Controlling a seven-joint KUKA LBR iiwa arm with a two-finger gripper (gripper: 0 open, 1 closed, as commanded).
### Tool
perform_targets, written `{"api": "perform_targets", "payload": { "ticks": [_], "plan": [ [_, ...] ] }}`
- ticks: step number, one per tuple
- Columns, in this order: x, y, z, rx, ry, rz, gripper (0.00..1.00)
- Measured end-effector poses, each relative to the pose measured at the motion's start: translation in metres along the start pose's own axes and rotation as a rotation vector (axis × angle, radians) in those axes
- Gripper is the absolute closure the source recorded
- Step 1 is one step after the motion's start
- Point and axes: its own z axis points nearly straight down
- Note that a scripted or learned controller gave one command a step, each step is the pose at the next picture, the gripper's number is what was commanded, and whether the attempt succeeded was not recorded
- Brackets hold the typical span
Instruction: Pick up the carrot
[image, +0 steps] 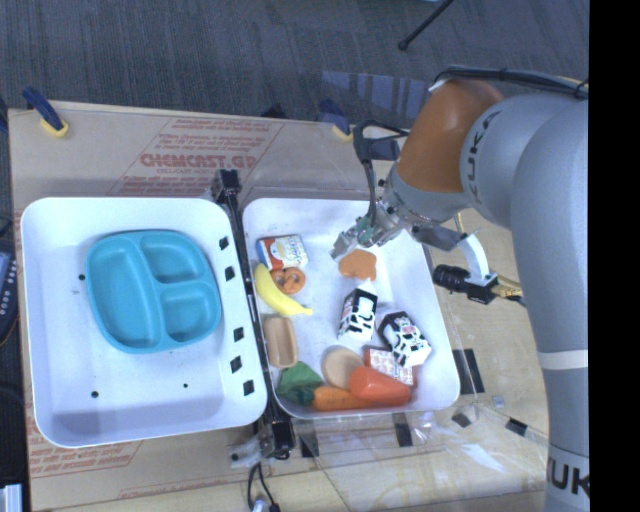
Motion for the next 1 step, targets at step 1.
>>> {"api": "perform_targets", "payload": {
  "ticks": [1],
  "plan": [
    [0.0215, 0.0141, -0.0089, 0.005, 0.002, 0.422, 1.0]
  ]
}}
